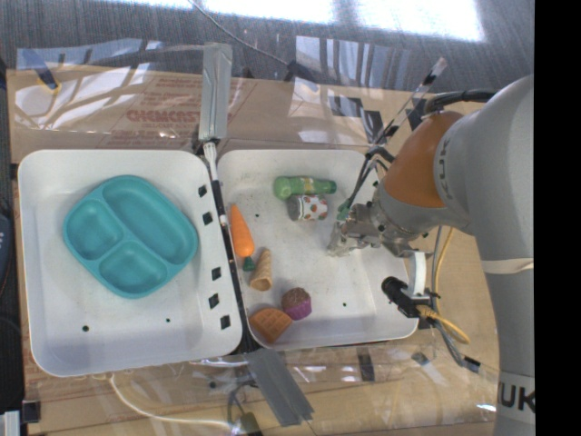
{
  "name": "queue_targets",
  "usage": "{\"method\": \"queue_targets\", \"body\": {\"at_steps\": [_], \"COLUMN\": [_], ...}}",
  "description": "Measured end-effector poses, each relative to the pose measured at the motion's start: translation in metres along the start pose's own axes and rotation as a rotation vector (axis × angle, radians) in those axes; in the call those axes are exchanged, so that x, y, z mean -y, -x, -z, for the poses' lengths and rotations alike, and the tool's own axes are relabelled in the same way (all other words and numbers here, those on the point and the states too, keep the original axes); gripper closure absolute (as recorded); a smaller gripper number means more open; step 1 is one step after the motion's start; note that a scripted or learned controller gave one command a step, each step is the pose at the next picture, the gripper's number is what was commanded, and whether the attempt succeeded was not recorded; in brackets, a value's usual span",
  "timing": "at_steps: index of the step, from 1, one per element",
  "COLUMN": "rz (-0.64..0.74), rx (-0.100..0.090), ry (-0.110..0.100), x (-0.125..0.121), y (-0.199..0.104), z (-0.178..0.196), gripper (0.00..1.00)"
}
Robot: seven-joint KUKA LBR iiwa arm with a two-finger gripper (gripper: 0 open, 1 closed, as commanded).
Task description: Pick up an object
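- The gripper hangs low at the right bin's right side; I cannot tell how it is set.
- Nearest is the can, just to its upper left.
- The bottle lies beyond, its long axis left-right.

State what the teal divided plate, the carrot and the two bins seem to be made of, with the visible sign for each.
Teal divided plate: likely moulded plastic; uniform colour, soft sheen.
Carrot: probably a plastic toy; flat, even orange, smooth surface.
Left bin and right bin: seemingly thin white plastic; rounded corners, matte finish.
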State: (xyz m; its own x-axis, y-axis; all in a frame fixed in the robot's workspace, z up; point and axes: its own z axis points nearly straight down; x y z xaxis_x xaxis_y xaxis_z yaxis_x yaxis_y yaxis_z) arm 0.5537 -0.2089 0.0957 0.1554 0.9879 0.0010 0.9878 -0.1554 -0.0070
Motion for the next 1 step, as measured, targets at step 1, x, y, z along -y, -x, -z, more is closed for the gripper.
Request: {"method": "queue_targets", "body": {"at_steps": [1], "rz": [0.136], "rx": [0.002], "ry": [0.009], "x": [-0.0434], "y": [-0.0179], "z": [0.0876], "gripper": [1.0]}}
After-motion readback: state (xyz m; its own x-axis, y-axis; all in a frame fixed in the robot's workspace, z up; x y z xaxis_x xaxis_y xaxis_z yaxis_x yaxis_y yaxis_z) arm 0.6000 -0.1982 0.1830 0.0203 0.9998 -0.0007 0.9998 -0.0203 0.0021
